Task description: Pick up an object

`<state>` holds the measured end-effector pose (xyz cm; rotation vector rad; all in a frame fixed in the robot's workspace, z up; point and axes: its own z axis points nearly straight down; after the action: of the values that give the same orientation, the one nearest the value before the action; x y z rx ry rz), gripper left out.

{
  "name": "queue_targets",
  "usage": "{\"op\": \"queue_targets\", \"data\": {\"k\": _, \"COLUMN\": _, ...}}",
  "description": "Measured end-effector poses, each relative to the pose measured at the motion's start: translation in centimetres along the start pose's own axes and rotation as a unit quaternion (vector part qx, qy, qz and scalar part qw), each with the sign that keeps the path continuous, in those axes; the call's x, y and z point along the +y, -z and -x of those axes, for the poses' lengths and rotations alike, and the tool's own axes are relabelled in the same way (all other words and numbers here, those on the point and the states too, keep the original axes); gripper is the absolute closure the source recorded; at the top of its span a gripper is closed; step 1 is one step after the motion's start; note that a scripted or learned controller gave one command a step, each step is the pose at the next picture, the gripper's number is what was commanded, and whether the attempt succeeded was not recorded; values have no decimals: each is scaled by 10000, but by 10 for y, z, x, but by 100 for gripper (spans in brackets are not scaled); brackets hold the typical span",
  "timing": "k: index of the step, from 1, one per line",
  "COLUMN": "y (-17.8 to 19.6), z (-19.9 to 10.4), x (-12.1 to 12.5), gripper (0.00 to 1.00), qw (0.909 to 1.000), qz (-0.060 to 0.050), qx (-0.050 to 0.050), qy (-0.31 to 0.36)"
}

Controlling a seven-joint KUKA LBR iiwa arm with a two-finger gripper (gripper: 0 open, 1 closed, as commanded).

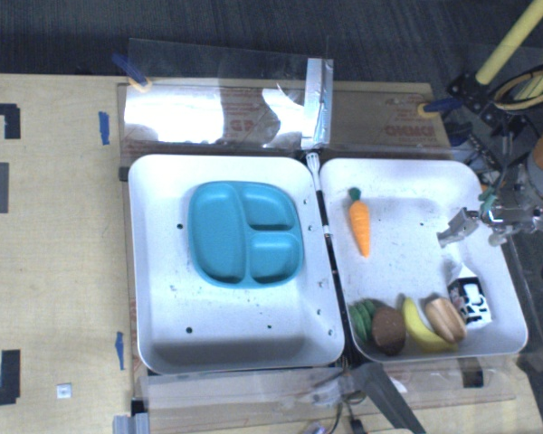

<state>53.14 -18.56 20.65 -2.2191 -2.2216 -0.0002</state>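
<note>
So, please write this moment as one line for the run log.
gripper: above right bin, near its right edge, holding nothing | carrot: in right bin, untouched | blue tray: in left bin

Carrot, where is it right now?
The carrot lies in the right bin, near its upper left corner, close to the divider between the bins, left of the claw.

Two bins sit side by side on the bench (45,242). The left bin (154,333) holds a divided tray (246,233) near its middle. In the right bin (416,188), a toy carrot (360,224) lies toward the back left (well apart from the rest), while a cluster of toy foods (407,322) sits along the front edge, a small box (471,300) just to its right.
</note>
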Motion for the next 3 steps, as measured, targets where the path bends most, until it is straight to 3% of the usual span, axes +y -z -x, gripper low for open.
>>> {"op": "queue_targets", "data": {"k": 1, "y": -66, "z": -89, "x": 50, "gripper": 0, "qw": 10000, "qz": -30, "qx": 14, "qy": 66}}
{"op": "queue_targets", "data": {"k": 2, "y": -20, "z": -110, "x": 104, "gripper": 0, "qw": 9975, "qz": 35, "qx": -10, "qy": 706}}
{"op": "queue_targets", "data": {"k": 3, "y": -116, "z": -89, "x": 130, "gripper": 0, "qw": 9877, "qz": 22, "qx": -11, "qy": 1561}}
